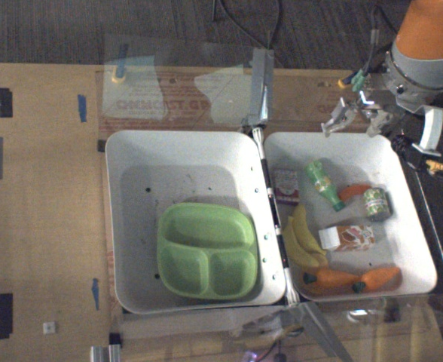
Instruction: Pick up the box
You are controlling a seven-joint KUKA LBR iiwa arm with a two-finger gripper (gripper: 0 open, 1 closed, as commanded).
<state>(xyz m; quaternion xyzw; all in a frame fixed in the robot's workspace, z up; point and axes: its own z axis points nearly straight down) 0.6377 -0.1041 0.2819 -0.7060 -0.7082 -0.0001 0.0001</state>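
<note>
A small maroon-and-white box (285, 185) lies against the left wall of the right bin (417, 232). An orange-brown carton with a white end (347, 237) lies flat near that bin's middle. My gripper (351, 124) hangs open and empty over the right bin's back rim, well behind and to the right of the small box. The orange-banded wrist rises above it at the top right.
The right bin also holds a green bottle (324, 184), a small carrot (353, 191), a can (375, 204), a banana (303, 241) and two carrots (334, 280) at the front. A green divided plate (206, 251) lies in the left bin (131, 202).
</note>
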